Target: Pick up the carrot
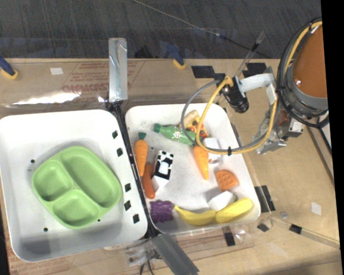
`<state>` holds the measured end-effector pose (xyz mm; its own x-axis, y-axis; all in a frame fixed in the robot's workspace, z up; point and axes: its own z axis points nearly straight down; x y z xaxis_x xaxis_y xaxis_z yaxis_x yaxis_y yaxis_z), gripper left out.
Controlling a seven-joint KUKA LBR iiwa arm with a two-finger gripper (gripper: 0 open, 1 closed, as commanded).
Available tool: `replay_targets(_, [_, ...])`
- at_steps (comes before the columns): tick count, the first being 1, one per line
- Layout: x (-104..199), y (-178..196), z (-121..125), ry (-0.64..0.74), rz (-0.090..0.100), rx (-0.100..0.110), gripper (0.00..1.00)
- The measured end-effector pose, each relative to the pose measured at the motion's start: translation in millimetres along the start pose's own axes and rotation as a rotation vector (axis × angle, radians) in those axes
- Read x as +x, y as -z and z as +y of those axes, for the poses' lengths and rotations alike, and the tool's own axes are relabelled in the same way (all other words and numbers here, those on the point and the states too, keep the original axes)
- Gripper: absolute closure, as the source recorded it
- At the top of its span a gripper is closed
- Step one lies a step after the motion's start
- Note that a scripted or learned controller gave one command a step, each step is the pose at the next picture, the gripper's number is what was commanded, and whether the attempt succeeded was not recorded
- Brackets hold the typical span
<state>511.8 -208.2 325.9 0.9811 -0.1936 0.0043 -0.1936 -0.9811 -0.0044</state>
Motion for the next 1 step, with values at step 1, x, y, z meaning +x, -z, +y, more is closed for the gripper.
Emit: replay_targets(1, [-6.1, -21.2, 1.7, -0.001, -0.003, 0.001, 1.00])
